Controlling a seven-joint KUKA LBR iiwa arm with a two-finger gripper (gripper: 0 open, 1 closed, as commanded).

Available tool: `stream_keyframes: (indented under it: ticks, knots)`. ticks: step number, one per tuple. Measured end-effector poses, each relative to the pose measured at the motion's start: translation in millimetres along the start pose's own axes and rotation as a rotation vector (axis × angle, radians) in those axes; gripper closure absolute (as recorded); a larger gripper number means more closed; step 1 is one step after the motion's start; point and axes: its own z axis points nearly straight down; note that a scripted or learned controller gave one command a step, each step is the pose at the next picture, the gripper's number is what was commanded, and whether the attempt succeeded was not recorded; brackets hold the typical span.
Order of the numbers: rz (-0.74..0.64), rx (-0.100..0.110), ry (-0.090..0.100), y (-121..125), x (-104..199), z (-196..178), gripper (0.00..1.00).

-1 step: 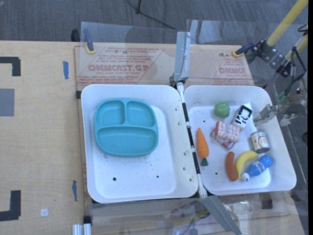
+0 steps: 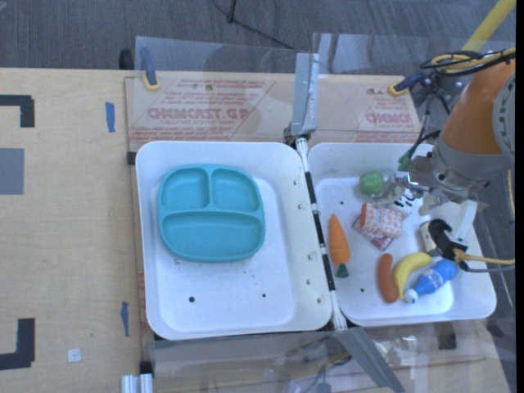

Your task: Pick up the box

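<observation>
Box sits in the right bin, roughly mid-bin, lying flat and skewed. Red/white patterned pack.

Gripper is just at the box's 1 o'clock, low over the bin, close to the box's upper corner. Can't tell whether it touches the box, and can't tell how wide it is parted or whether it has hold of anything: the tip is a dark/white blur against the bin. Box looks to be resting on the bin floor.

Neighbours in the right bin:
- green ball at the box's 11 o'clock, just beside the gripper
- carrot at 8 o'clock, near the bin's left wall
- red sausage-shaped item at 6 o'clock
- banana at 5 o'clock, touching or just beside the blue bottle

Arm comes in from 3 o'clock, orange band above the wrist, cables trailing over the bin's right side.

Left bin holds a teal divided plate, upper left of centre.
</observation>
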Motion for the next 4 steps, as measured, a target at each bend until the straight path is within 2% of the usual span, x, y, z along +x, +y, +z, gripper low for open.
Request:
stream_keyframes:
  ticks: [1, 2, 3, 4]
  knots:
    - [-0.226, -0.040, -0.011, 6, 27, 32, 0.00]
    - [-0.349, -0.035, -0.011, 23, 37, 31, 0.00]
    - [-0.078, -0.005, -0.001, -14, -4, 54, 0.00]
    - [-0.076, -0.011, -0.003, -12, -5, 42, 1.00]
